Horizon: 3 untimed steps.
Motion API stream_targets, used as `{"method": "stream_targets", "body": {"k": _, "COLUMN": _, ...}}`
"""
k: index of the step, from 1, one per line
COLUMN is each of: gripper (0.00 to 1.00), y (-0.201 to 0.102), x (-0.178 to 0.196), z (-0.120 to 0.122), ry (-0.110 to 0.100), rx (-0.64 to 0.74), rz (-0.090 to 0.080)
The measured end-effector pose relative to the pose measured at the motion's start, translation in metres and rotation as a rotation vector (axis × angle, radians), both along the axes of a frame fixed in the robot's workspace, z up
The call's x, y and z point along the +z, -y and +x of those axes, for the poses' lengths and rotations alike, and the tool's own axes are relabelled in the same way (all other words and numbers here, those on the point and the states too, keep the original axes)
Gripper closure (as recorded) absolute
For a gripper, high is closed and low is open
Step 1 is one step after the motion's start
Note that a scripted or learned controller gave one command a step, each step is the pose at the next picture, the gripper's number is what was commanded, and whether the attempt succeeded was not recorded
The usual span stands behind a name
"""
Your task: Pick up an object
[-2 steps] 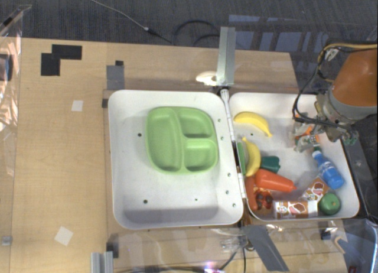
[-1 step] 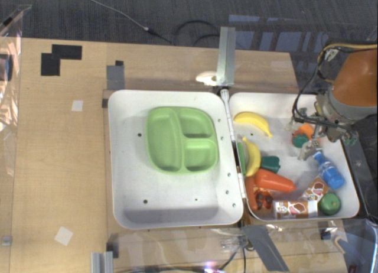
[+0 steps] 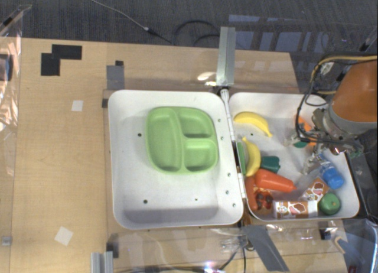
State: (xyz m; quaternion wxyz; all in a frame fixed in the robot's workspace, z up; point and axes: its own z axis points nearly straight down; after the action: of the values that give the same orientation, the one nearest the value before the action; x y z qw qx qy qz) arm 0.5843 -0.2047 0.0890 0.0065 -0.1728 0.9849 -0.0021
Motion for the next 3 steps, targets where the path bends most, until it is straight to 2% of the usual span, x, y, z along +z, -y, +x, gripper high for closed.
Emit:
{"method": "stream_targets", "body": {"k": 1, "gripper": 0.0, "y": -0.099, "x": 0.002, "z": -0.009, "ry": 0.002, "rx": 0.204, "rz": -0.002}}
{"method": "stream_targets", "body": {"k": 2, "gripper": 0.0, "y": -0.073, "x": 0.002, "z": -0.046, "ry": 0.005, "rx": 0.02, "rz": -0.001}}
{"method": "stream_targets", "body": {"k": 3, "gripper": 0.0, "y": -0.062, "x": 0.002, "z": -0.041, "ry": 0.006, "rx": 0.412, "rz": -0.006}}
